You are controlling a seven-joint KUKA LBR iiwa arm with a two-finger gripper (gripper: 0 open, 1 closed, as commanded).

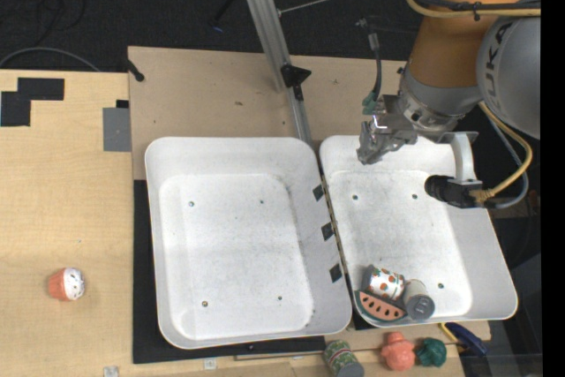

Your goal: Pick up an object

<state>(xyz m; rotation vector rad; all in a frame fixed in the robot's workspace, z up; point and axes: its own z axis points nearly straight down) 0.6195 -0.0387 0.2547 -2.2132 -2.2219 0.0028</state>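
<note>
Gripper (378, 143) — finger state cannot be told — hangs over right bin (468, 278); descend squarely onto the can (386, 283).

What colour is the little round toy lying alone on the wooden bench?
The round toy is orange-red with a white face, seen in the camera view.

Bench (221, 93) bearing two white bins (234, 243)
</note>
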